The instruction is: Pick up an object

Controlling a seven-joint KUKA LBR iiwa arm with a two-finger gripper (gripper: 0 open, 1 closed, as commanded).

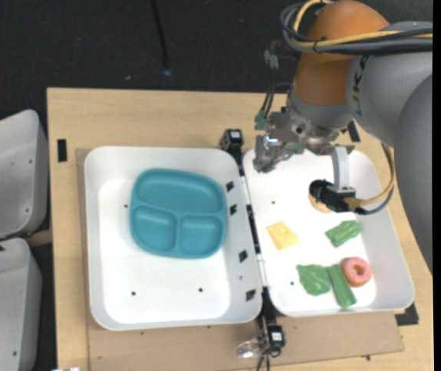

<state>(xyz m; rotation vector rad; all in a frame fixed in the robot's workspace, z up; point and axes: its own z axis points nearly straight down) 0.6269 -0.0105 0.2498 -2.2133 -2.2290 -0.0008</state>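
Green toy vegetables [325, 278] and a pink doughnut [355, 270] are seen at the right bin's [391, 284] near edge, a yellow cheese wedge [282, 235] beyond. A teal divided plate [179, 212] occupies the left bin [104, 284]. The gripper [269, 154] is positioned over the right bin's far left corner; its state cannot be told.
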